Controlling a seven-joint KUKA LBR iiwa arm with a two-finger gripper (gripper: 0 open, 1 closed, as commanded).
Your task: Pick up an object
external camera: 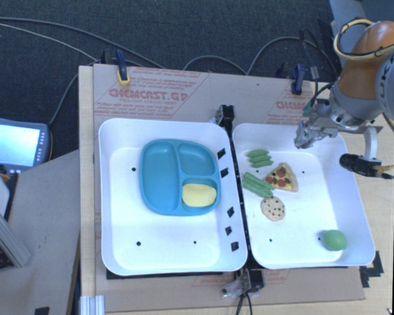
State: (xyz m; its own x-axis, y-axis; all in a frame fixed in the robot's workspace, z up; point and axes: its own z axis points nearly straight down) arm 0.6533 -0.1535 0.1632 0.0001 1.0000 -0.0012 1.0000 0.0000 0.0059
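My gripper [306, 139] hangs over the far edge of the right bin [350, 210], with nothing seen between its fingers. Below and left of it lie a pizza slice [283, 178], two green bean pods [258, 156] [257, 184], a cookie [272, 208] and, in the near right corner, a green ball [334, 240]. The left bin [118, 209] holds a blue divided plate [178, 176] with a yellow piece [199, 195] in its near right compartment.
A black divider with clips [230, 180] runs between the two bins. Blue clamps [122, 72] [298, 77] hold the board at the back. A tablet [18, 145] sits off the bench at left. Cables cross the dark floor behind.
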